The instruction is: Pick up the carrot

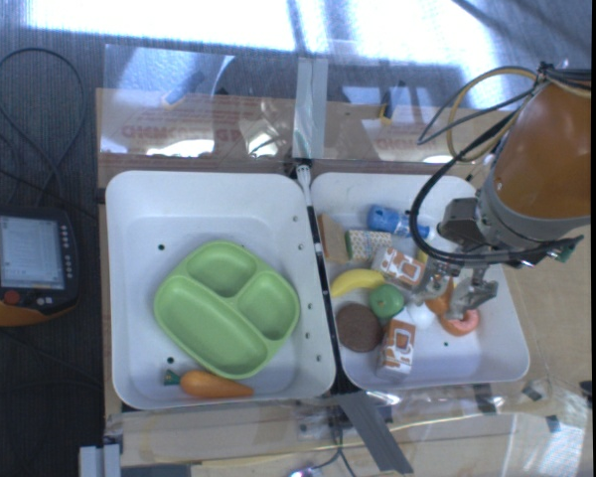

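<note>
Carrot [215, 386] lay in the left bin [129, 266], lower left of frame, at the bin's front wall, just below the green divided plate [228, 308]. End effector [464, 301] sat over the right bin [507, 356], right of centre, among the clutter: banana [356, 282], green ball [385, 301], brown disc [358, 327], small cartons [398, 347]. Finger opening could not be determined. Carrot well apart from the end effector.
</note>
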Action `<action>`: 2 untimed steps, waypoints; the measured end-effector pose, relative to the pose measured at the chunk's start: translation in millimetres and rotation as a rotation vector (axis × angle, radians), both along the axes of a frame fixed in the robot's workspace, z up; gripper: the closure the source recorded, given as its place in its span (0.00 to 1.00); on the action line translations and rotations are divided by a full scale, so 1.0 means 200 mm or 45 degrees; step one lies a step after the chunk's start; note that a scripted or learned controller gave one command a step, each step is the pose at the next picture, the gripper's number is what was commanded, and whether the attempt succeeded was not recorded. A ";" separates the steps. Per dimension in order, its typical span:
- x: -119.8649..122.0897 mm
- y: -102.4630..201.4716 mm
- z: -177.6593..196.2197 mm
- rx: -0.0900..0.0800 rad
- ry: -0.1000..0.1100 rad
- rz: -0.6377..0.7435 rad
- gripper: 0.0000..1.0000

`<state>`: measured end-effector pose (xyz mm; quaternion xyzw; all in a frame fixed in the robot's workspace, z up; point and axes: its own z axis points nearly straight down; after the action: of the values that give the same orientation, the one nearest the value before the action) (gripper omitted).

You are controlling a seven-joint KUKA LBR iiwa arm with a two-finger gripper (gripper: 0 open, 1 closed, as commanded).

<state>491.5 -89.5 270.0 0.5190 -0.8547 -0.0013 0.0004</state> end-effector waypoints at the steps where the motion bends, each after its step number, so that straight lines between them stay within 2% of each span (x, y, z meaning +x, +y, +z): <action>1: 0.05 0.25 -0.04 0.000 -0.002 -0.322 1.00; 2: 0.09 0.63 -0.14 0.001 0.000 -0.093 1.00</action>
<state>509.7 36.3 242.6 0.4874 -0.8732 -0.0016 0.0002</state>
